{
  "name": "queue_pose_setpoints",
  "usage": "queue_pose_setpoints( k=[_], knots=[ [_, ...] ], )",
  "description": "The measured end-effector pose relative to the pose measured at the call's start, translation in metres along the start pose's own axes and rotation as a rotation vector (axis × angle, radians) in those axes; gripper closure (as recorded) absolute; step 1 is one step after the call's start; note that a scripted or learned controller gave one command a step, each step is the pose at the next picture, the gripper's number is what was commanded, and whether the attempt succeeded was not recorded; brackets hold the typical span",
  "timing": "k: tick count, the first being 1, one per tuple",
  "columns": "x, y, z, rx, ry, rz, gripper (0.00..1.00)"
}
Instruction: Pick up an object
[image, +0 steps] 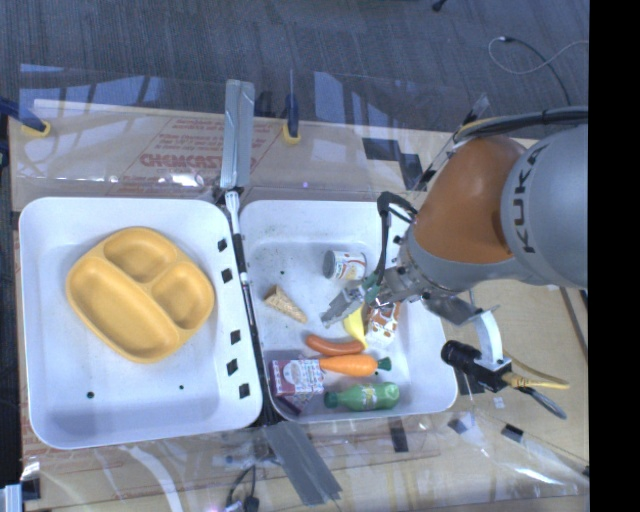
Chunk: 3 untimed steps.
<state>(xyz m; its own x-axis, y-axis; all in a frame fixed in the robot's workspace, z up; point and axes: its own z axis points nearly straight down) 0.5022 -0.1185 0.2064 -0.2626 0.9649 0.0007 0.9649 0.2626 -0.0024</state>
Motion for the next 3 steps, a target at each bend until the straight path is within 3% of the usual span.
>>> queue_pose_setpoints(
  k=[1, 2, 3],
  knots=[
    [-0.03, -0.0237, 0.1012, -0.002, 0.0, -0.183, 0.0],
    [-0.0297, -0.0228, 0.0916, -0.002, -0.001, -0.189, 1.0],
    [-0.0296, -0.0227, 0.0917, -0.002, -0.001, -0.189, 0.0]
  ],
)
